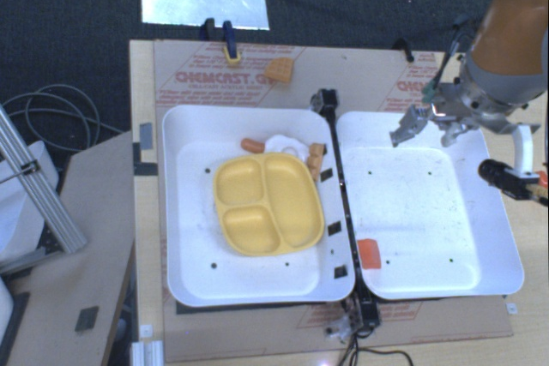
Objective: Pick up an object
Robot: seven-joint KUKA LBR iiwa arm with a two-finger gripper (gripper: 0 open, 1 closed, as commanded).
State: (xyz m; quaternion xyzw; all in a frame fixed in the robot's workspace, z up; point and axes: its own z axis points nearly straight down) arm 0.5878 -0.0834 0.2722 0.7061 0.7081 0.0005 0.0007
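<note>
Two white bins sit side by side: the left bin (184, 270) holds a yellow divided tray (266, 203), with a small sausage (252, 146), a white piece (283, 146) and a tan block (316, 159) at its far edge. The right bin (480, 270) holds an orange block (368, 253) near its front left corner. The gripper (429, 126) hangs over the right bin's far edge, fingers spread, holding nothing

Robotics lab: grey-orange arm (513, 30) over a cardboard-topped desk (214, 77), two white bins (184, 184) clamped together, loose cables (51, 120), aluminium framing (39, 193), dark carpet.
</note>
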